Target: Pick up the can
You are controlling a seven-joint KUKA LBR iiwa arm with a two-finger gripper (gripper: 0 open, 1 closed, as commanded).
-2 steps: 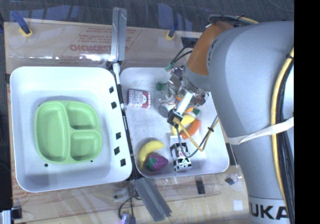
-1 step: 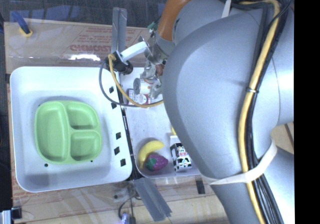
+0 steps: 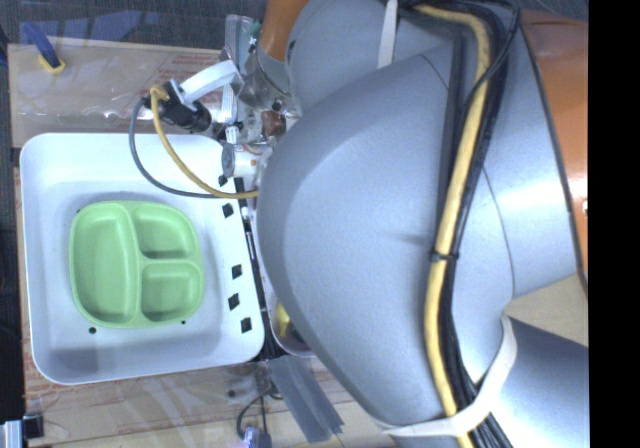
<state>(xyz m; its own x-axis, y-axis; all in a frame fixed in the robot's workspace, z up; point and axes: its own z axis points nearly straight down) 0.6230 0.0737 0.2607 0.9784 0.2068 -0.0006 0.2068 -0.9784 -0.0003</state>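
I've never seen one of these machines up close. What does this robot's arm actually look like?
The arm is big and rounded, with smooth grey shells and orange sections. A bundle of black and yellow cables runs along it, strapped with white ties. Near the wrist sit small metal and white parts, with a looping yellow cable.

Not much of the can [image 3: 283, 329] to go on: just a curved sliver peeking out from under the big grey arm [image 3: 400, 236]. There's a yellow patch up top and a darker rounded edge below it. It sits right of the left bin's [image 3: 60, 161] right wall, towards the near corner, just beside the rim. The arm covers the rest, so I can't tell whether it's upright or on its side.
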